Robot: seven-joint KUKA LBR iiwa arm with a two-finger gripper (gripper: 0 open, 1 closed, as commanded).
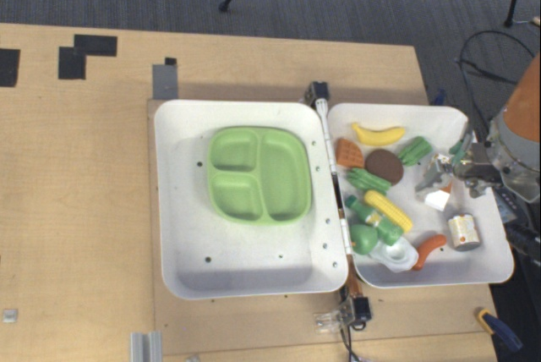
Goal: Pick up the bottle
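L bin [182,267] has a green plate [258,174] in it, w/ 3 little parts. No bottle there.

R bin [499,263] is full of toy food. The bottle [368,235] looks like the green thing near the bin's L wall, low down, almost in the btm L corner. It lies flat, not standing up. Just above it is a yellow corn [387,211], touching it or very close. A red chili [428,247] lies to its right, and a small box [462,232] is further right.

Which way it points: I think its long line runs at a slant, from up-left to down-right. The fat green end is up-left. The pale see-thru end [397,255] is down-right, near the chili. It's small and a bit blurry, so I can't say for sure which end is the cap.

The gripper [446,172] is at the R side of the R bin, up by a white bit [437,200]. It is well apart from the bottle, w/ the corn and other toys between. Can't tell if the jaws are wide or closed; too small and dark.

How far along: not far, I think. The bottle is in the bin, not picked up. Left to do: go over to the bottle, come down, grab it, lift it.
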